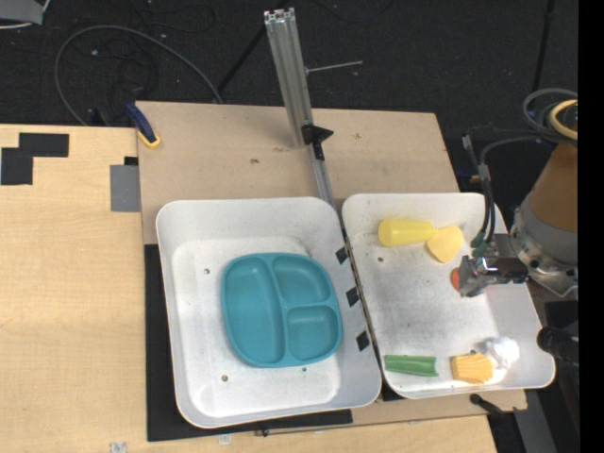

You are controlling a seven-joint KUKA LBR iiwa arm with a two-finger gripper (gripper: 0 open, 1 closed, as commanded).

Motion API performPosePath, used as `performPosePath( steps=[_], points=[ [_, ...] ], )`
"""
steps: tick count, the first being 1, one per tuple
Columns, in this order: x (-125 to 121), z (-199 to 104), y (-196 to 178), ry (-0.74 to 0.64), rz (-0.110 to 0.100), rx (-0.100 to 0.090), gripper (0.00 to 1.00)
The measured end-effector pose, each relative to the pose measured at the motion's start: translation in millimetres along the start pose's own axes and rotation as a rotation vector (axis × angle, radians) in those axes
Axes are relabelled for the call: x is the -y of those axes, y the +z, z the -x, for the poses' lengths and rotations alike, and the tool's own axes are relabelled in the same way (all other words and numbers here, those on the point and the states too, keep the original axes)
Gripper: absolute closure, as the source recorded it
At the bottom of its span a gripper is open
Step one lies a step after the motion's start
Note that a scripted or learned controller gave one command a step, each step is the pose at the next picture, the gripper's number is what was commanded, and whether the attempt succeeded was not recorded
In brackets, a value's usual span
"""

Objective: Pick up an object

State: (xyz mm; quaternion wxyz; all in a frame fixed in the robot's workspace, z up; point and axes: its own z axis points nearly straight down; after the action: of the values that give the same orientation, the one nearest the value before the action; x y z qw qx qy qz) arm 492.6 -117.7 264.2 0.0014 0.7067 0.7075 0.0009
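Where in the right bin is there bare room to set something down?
The middle of the white right-hand bin is bare, between the yellow plastic pieces above and the green block below. Its front corner is crowded: orange corn-like toy, white lump.

2 white bins of matt, speckled plastic sit on a pale wooden bench. A smooth teal plastic tray shows a soft sheen. Yellow and green toys look like plastic. A ribbed metal post gleams dully.

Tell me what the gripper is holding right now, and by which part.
Cannot be told: the gripper hangs over the right white bin by its right rim.
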Motion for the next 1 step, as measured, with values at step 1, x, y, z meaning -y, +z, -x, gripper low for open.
performPosePath(
  steps=[1],
  points=[
    [-17.5,-55.3,0.7,-0.004,-0.005,-0.002,1.00]
  ],
)
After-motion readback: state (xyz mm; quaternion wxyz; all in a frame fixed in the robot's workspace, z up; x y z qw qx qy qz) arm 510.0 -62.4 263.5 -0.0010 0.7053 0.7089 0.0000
